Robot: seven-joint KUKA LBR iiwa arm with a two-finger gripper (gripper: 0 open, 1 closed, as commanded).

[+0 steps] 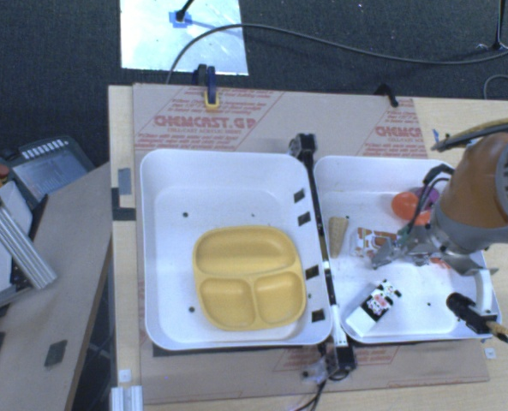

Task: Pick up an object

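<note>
My gripper [397, 253] is low in the right bin [356, 176], reaching in from the right. It hangs right beside a brown and white packet [371, 241] on the bin floor. An orange ball [404, 203] lies just behind the gripper, partly covered by the wrist. A tan cone [337, 230] rests by the bin's left wall. Towards the front lies a small black and white toy [379, 301]. Nothing shows between the gripper's tips.
The left bin [176, 187] holds a yellow divided plate [249, 276]. A black divider [315, 229] with clips runs between the two bins. My arm's grey body covers the right bin's right side.
</note>
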